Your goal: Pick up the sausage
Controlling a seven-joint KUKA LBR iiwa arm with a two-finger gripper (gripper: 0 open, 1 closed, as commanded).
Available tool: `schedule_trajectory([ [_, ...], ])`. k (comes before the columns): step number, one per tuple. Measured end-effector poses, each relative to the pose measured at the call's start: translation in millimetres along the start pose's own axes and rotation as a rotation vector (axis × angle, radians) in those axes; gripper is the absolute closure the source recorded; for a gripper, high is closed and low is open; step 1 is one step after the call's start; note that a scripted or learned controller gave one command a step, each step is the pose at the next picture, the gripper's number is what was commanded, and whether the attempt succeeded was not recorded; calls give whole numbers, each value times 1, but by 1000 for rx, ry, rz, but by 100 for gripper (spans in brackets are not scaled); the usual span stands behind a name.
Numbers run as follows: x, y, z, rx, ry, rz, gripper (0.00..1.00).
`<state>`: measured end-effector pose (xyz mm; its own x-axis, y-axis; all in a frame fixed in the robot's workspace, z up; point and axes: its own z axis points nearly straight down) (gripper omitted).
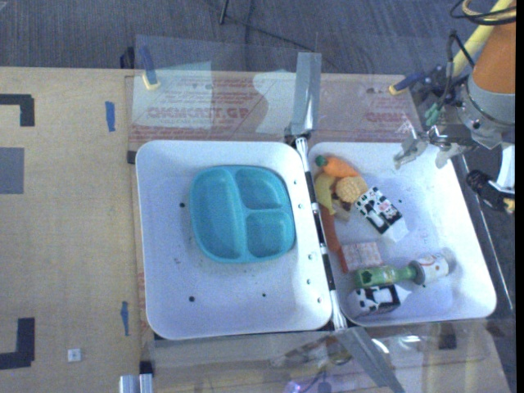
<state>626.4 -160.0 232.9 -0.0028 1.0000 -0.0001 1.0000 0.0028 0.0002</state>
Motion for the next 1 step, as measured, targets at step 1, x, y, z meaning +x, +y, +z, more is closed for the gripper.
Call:
schedule_trajectory([
  [1,-7,-66,130,0,0,16,0],
])
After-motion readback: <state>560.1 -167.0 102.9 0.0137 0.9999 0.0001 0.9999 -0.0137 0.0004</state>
